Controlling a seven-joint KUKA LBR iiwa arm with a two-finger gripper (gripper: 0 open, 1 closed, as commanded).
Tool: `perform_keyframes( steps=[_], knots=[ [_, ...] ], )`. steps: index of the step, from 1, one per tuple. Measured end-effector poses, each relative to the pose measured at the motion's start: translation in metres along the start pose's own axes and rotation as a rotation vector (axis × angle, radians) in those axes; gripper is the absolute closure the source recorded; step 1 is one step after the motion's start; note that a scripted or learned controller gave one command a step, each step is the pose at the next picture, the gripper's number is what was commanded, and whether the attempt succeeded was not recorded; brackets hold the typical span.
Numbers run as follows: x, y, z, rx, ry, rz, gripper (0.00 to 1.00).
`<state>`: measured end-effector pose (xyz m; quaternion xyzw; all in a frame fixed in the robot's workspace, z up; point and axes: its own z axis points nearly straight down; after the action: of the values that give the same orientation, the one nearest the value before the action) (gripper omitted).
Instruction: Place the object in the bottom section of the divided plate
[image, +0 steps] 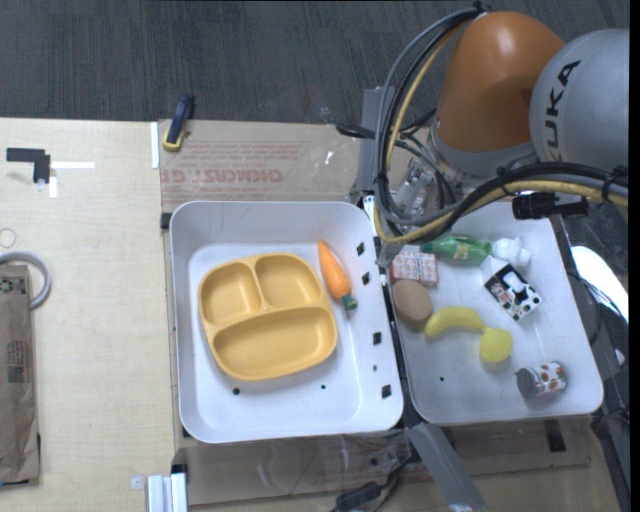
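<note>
Carrot (334, 268) is our best guess for the object meant, since it lies in the left bin (190, 400) just beside the right rim of the divided plate (268, 316), outside it, its green end pointing toward the bench's near edge. We see the yellow plate sitting in that bin with two small compartments at the top and one wide compartment at the bottom; all three look bare, so we judge that the placing has not been done and the task is at its very start, before any grasp. The arm (520, 90) hangs over the upper edge of the right bin (580, 390), its orange band and cables in plain sight, but the gripper itself is hidden beneath the wrist and we cannot tell its state, nor whether anything is in it. In the right bin we see a green bottle (455, 249), a red and white packet (414, 266), a brown potato (411, 299), a banana (454, 321), a lemon (495, 345), a black and white carton (512, 292) and a small can (541, 379), any of which could instead be the target. The next move, as we judge it, calls for bringing the wrist down over the chosen item, closing on it squarely, and then carrying it across to the wide lower compartment.
</note>
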<state>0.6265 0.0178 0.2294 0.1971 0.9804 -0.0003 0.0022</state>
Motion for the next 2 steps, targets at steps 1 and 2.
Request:
perform_keyframes(
  steps=[1,2],
  knots=[
    [-0.002,0.000,-0.010,-0.001,-0.004,0.002,1.00],
    [-0.001,0.043,0.026,0.000,0.001,0.127,1.00]
  ],
)
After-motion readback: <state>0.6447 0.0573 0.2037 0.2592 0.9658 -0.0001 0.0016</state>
